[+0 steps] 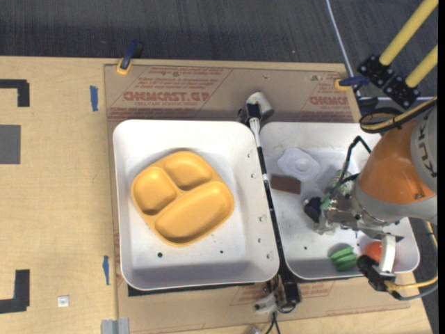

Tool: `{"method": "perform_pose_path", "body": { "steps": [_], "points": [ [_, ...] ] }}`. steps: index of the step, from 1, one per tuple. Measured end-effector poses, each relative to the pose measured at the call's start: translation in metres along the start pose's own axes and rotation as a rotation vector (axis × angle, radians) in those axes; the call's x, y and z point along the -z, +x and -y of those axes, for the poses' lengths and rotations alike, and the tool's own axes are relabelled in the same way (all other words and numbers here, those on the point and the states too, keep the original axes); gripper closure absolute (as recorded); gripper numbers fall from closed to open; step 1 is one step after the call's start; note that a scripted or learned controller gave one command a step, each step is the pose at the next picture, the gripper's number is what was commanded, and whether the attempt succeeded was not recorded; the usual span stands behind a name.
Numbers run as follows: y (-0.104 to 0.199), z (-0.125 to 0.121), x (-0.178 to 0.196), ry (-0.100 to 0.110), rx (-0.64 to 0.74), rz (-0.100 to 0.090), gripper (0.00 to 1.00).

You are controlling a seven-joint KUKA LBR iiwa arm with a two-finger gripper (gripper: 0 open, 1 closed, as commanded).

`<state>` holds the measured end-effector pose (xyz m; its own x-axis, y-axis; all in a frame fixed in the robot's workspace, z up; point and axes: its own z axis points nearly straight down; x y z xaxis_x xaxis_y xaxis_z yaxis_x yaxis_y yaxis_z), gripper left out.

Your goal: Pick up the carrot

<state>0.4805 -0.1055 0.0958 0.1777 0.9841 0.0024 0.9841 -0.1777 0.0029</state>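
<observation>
- Carrot [374, 250]: just a small orange bit visible at the near right corner of the right bin [306, 270], mostly covered by the arm [396, 179] and a white part of the end effector [348, 214]; shape hard to make out.
- End effector sits low in the right bin, left of the arm's orange band; its tip is buried in dark hardware and wires, cannot tell how wide it stands or whether anything is in it.
- Green item [343, 257] lies just left of the carrot, near edge of the same bin, touching or nearly so.
- Brown block [285, 184] at the bin's left side; clear plastic piece [299, 164] just beyond it, faint against the white.
- Left bin [139, 256] carries a yellow divided tray [183, 195], three compartments, well apart from the carrot.
- Counter [49, 186] is cardboard-covered, with blue tape bits and black marks on the left.
- Yellow poles [417, 19] at far right, cut off by the frame.
- Arm cut off at the right edge.
</observation>
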Motion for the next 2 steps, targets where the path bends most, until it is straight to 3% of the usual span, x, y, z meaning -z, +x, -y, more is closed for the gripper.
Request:
{"method": "perform_pose_path", "body": {
  "steps": [1, 2],
  "points": [
    [0.064, 0.012, 0.089, 0.003, -0.52, 0.003, 1.0],
    [0.077, 0.014, 0.152, 0.003, -0.652, 0.003, 1.0]
  ]
}}
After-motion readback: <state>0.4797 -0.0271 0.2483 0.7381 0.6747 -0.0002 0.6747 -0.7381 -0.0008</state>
